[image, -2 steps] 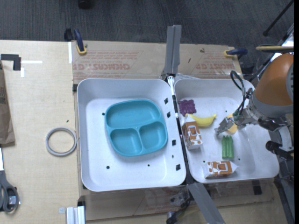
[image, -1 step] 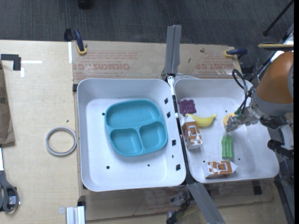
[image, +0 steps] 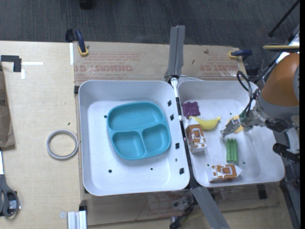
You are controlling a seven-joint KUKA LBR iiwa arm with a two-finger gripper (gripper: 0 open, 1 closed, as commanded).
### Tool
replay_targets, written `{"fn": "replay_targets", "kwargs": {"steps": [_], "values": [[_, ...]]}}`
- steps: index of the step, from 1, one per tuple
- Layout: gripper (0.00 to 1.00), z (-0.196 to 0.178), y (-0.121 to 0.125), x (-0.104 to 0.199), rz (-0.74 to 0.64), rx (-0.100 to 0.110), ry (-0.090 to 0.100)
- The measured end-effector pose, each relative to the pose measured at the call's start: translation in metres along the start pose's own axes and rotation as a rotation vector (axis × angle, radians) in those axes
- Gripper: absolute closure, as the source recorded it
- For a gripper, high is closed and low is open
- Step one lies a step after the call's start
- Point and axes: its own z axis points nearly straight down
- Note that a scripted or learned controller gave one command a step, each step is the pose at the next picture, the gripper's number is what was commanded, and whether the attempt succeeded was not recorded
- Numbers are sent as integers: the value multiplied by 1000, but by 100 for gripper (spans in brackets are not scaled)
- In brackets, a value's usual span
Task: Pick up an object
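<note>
Two snack boxes (image: 223,172), one green stick (image: 231,150), banana (image: 208,122), grapes (image: 191,109), gripper (image: 231,128) state unclear

Occluded and cropped items

Arm (image: 281,87): cut off by the right edge. Gripper (image: 232,127): small, finger spacing indistinct. Scissors (image: 7,199), far left of the jaws: cropped by the left edge. Brown bag (image: 5,113): also cropped there.

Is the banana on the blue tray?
No, the banana lies in the right bin, beside the grapes; the blue tray is in the left bin.
</note>
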Motion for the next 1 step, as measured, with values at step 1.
{"fn": "replay_targets", "kwargs": {"steps": [1], "values": [[0, 8, -44, 30, -5, 1, 2]]}}
